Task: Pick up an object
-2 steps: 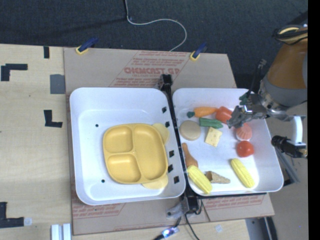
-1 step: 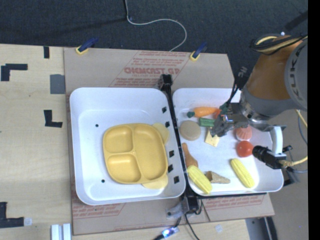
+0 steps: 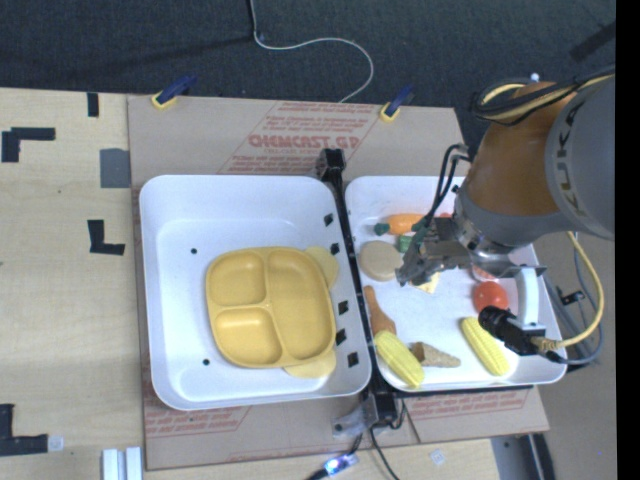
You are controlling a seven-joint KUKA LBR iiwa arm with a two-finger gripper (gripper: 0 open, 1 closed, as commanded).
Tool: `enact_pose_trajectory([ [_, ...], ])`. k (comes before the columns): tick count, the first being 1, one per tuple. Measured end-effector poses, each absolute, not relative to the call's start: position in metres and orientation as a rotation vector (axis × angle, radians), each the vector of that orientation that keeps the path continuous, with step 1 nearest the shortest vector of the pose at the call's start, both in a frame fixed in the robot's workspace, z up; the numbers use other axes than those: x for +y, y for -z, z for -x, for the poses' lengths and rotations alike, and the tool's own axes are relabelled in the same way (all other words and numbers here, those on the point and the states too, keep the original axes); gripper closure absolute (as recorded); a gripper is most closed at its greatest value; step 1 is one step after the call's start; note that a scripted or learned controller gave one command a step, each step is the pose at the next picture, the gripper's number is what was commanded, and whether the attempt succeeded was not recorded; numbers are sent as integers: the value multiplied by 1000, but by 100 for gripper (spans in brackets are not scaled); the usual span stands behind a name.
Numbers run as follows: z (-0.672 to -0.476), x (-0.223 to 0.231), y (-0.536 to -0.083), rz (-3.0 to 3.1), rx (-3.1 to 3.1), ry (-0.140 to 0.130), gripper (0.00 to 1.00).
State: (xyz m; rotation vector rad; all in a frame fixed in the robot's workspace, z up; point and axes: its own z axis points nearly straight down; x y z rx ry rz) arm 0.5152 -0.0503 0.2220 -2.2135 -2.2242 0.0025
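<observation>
Two bins: side by side on the bench
Left bin (image 3: 170,208): holds a yellow divided plate (image 3: 268,304)
Right bin (image 3: 545,373): carrot (image 3: 404,223) by the far edge; tan disc (image 3: 379,260) near the left wall; tomato (image 3: 489,295); two corn cobs (image 3: 397,358) along the near edge
Gripper (image 3: 418,268): low over the right bin, beside the disc; grip state, cannot tell

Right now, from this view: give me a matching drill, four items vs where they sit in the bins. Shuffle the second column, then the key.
Items:
1. yellow tray
2. carrot
3. tomato
4. tan disc

Places:
A. right bin, far end, near the divider
B. left bin, middle
C. right bin, just left of the tool
D. right bin, right side, above a corn cob

Pairs: 1-B, 2-A, 3-D, 4-C
</observation>
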Motion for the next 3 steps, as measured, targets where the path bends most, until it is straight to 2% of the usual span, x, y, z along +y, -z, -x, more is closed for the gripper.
enact_pose_trajectory([
  [1,-504,3,-233,2211,-2227,-1,100],
  [2,-493,57,-216,2212,-2225,-5,100],
  [3,-493,72,-216,2216,-2223,-3,100],
])
